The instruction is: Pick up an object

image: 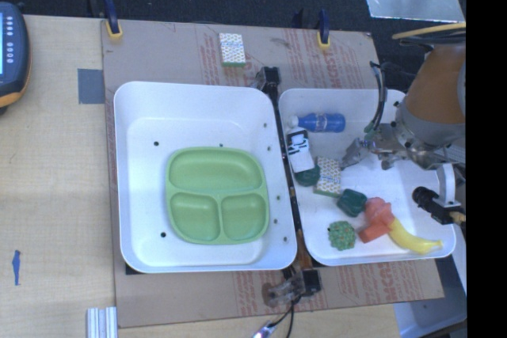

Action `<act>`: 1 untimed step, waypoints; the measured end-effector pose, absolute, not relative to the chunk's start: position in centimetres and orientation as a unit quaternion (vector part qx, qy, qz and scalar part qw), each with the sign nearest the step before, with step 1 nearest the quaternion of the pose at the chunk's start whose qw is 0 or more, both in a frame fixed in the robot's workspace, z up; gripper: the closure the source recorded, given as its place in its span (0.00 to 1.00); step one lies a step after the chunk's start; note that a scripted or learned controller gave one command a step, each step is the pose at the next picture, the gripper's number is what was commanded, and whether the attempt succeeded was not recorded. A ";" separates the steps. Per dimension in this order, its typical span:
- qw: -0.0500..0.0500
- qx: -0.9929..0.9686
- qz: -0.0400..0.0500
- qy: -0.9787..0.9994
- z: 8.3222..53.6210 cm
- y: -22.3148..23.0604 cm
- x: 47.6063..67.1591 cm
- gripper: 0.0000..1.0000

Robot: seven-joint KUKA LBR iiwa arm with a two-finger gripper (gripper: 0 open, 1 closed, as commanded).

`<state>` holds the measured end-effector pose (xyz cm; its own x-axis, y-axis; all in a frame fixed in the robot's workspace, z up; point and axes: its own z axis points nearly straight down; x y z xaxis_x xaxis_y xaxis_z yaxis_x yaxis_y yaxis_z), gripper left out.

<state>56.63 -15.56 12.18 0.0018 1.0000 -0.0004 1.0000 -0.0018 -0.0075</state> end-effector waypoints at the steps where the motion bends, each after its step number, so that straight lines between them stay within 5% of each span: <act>1: 0.006 -0.705 0.003 -0.709 9.0 -11.2 47.1 0.00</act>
